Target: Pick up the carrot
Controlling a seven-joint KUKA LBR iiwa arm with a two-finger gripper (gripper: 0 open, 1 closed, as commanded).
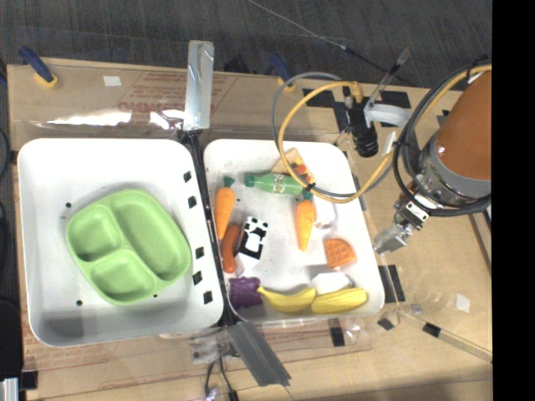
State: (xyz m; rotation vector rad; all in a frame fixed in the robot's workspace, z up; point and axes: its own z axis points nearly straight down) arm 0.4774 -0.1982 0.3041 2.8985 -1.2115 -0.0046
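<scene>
- Right bin (pixel 280 261), white and shallow, taken as the landmark
- Carrot (pixel 305 222) lying inside the right bin near its middle, narrow end toward the near wall, just below a green bottle (pixel 276 184)
- Second carrot (pixel 224 207) inside the right bin, along its left wall
- Banana (pixel 287 297) against the right bin's near wall
- Gripper (pixel 393 239) outside the right bin, just past its right wall, well apart from both carrots; open or closed, impossible to tell

Fixed overhead cam, slanted, both bins (pixel 33 224)
</scene>
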